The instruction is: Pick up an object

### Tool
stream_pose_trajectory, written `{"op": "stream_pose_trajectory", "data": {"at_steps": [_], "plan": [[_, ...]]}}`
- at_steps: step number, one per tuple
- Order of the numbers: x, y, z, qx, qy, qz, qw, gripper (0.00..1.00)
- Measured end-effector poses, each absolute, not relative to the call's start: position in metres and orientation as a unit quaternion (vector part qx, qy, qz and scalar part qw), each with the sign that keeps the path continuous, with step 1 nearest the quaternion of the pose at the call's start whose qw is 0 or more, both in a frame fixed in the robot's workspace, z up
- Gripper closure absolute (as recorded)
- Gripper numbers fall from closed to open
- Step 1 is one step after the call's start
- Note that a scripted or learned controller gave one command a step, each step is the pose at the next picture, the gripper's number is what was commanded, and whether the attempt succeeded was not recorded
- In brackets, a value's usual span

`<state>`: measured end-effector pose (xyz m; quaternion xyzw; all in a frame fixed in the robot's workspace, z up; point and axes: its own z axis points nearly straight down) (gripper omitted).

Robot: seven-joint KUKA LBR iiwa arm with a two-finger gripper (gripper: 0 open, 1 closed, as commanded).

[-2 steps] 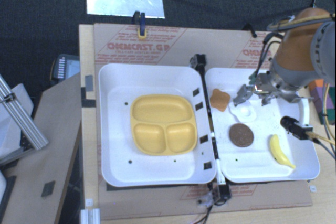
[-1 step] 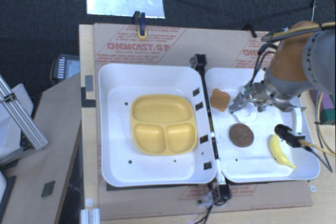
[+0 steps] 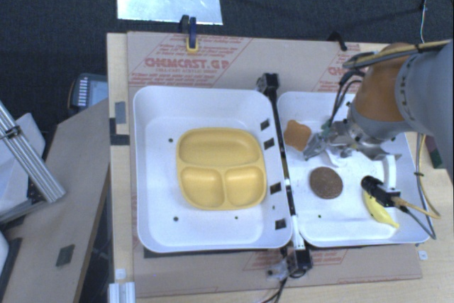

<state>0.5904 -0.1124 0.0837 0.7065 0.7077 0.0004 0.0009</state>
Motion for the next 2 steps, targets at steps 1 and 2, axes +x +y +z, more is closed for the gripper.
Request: {"op": "stream_pose_trajectory", "data": {"at_steps": [1,2], "plan": [[0.593,-0.114,0.099,0.707,0.707,0.0023,0.005,1.0],[0.59,-0.122,0.158,0.707,0.707,0.0015,0.003,1.0]]}}
